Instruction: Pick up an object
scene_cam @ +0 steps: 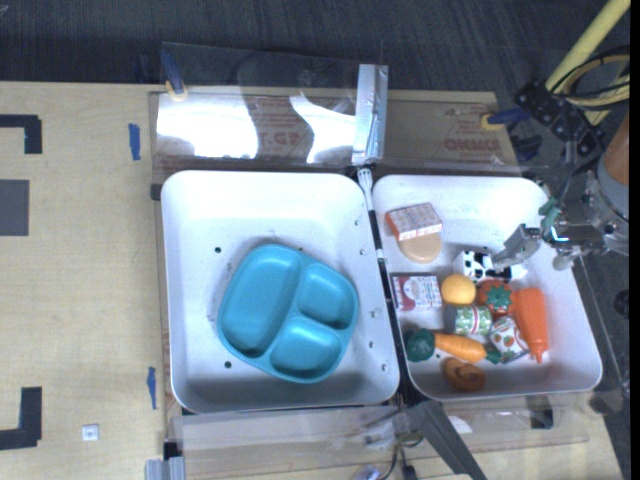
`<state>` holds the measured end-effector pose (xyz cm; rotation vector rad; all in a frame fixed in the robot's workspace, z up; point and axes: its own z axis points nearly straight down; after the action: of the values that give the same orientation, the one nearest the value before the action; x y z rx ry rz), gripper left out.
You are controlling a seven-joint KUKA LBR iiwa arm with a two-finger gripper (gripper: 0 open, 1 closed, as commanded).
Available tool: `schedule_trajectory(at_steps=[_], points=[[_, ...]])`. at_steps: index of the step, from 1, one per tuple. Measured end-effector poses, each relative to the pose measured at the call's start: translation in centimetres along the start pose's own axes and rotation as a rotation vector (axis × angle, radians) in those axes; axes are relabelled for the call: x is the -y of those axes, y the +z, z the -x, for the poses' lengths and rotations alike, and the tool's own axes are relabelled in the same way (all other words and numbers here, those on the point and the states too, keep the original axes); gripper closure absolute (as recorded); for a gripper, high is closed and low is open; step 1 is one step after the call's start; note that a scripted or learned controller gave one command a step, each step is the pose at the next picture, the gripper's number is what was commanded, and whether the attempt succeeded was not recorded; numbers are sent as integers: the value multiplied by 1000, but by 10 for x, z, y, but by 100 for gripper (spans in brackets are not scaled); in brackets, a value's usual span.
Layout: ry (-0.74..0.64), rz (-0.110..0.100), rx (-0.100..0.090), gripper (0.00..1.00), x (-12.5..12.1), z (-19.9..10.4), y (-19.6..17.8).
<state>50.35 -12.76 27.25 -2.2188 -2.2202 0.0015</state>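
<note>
Two bins sit side by side on my bench (70, 268), and I will take them from the near edge back. Nearest in the right bin (585, 368) are a brown round piece (463, 373), a small carrot (462, 347) and a dark green lump (419, 344). Just behind them lie a bright printed packet (507, 338), a green can (471, 320), a big carrot (533, 323), a red carton (417, 292) and a yellow ball (457, 289). Behind those is a black-and-white toy (478, 265), then a tan box (415, 232) near the far wall. The left bin (190, 368) carries a blue divided plate (288, 311).

My tool (515, 246) hangs low at the right bin's far right, just beside the toy. I cannot tell whether its fingers are apart or together; they blur into the metal of the wrist. Nothing shows between them, so I judge the pick not yet made.

My worry is the crowding. Most pieces touch or nearly touch, so a descent onto the toy could strike the ball or the red piece (492, 292) beside it and push the target away. A rounded piece may also squirt out as the fingers meet. The bin's right wall is close, and a finger could catch there.
</note>
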Motion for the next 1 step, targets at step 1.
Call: schedule_trajectory(at_steps=[1], points=[[-173, -7, -2, 0, -33, 7, 129]])
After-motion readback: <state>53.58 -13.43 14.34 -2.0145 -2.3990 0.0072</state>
